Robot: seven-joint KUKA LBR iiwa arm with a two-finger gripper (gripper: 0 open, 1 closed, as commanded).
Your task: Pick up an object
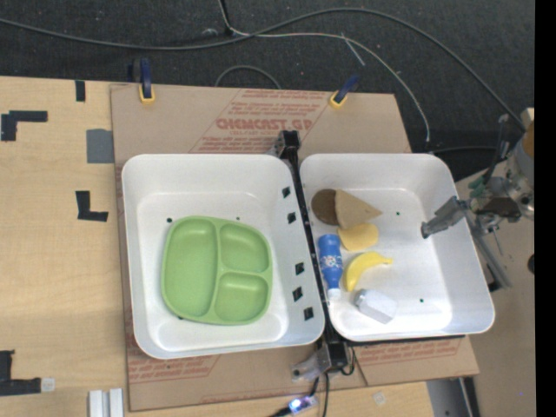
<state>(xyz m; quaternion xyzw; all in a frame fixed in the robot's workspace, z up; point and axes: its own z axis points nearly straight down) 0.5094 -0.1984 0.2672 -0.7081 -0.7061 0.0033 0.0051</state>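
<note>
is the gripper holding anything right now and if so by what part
Nothing is held. The gripper sits at the right bin's right edge, apart from the banana and other items.

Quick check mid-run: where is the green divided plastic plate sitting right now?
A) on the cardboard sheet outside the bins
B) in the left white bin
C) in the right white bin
B: the green divided plastic plate lies flat in the left white bin, alone there.

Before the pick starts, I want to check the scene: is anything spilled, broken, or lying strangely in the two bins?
Nothing stands out. The green divided plate lies flat in the left bin. The blue bottle, the banana and the other small items sit clustered inside the right bin.
</note>
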